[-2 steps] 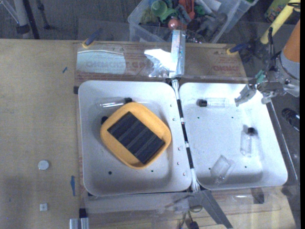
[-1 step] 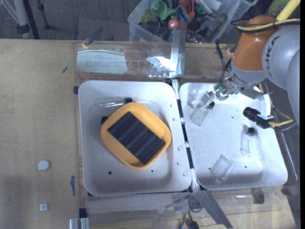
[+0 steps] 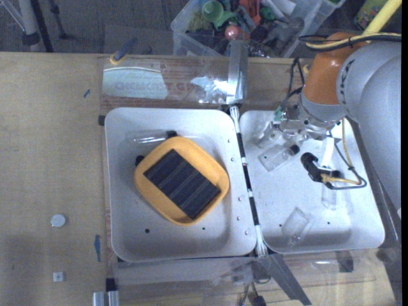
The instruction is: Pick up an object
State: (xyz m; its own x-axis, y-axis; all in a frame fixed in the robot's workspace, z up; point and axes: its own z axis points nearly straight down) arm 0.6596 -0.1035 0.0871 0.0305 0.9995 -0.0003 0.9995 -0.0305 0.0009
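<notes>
Currently, the camera view shows the gripper (image 3: 285,142) low over the upper-left part of the right bin (image 3: 364,229), with the arm reaching in from the right. Whether the gripper is open or closed cannot be told from this view, and nothing can be confirmed as held. A clear plastic piece (image 3: 273,159) lies just beside the gripper, and a second clear piece (image 3: 296,220) lies nearer the front of the same bin. Both are faint against the white floor.

The most evident candidate for pickup is the yellow pad (image 3: 182,180). It is a rounded-square body carrying a dark ribbed panel (image 3: 180,181) on its upper face. It lies near the middle of the left bin (image 3: 120,190), turned diagonally to the walls and well apart from the gripper.

Handling assessment: the yellow pad appears broad, fairly stiff and of moderate weight. The panel face is likely smooth and offers poor purchase. A grasp across one rounded yellow edge or corner is advised. The clear pieces are probably light, thin and slippery.
</notes>
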